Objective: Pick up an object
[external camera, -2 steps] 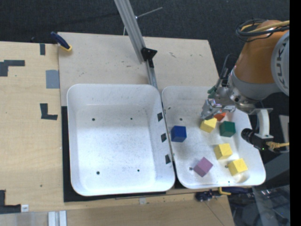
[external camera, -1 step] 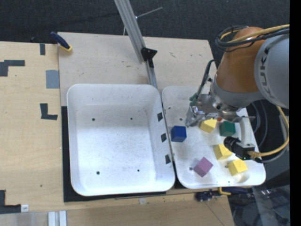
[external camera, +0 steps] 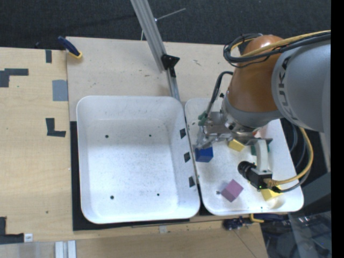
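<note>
My gripper (external camera: 206,138) hangs over the left part of the right bin (external camera: 290,200), close to the wall between the two bins. A blue cube (external camera: 204,155) lies directly below the gripper's tip, touching or almost touching it; whether it is gripped cannot be told. A yellow block (external camera: 236,144) sits just right of the gripper, partly under the wrist. A purple block (external camera: 232,190) lies on the bin floor toward the front. A small yellow piece (external camera: 269,193) rests near the front right corner. Something green (external camera: 203,117) peeks out at the gripper's upper left.
The left bin (external camera: 86,144) stands beside the right one, and they share a wall (external camera: 189,155). A slanted metal pole (external camera: 153,31) rises from behind the bins. The arm's bulk (external camera: 258,85) covers the back of the right bin.
</note>
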`<state>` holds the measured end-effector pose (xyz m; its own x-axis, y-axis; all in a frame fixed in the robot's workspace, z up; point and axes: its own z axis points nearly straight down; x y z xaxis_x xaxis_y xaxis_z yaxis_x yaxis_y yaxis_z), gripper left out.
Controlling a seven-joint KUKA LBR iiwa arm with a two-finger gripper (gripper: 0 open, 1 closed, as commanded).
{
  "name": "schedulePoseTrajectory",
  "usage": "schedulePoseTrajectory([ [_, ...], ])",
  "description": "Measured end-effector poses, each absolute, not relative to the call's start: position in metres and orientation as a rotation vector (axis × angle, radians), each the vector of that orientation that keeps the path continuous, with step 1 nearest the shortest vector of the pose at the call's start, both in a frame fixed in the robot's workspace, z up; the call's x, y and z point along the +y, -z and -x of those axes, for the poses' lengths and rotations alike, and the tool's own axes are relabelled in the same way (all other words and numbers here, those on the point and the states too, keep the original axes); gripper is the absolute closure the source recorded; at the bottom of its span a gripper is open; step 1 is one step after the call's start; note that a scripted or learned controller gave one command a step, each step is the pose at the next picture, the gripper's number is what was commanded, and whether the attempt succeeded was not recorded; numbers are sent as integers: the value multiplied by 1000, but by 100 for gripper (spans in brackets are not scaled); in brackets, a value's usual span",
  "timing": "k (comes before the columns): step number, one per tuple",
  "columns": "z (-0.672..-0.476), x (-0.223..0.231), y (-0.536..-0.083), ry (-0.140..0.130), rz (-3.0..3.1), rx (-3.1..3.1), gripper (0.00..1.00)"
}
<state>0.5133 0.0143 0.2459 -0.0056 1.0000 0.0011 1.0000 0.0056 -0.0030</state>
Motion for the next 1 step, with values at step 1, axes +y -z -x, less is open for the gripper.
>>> schedulePoseTrajectory([
  [1, -504, 77, -237, -3, 2210, -2228, 100],
])
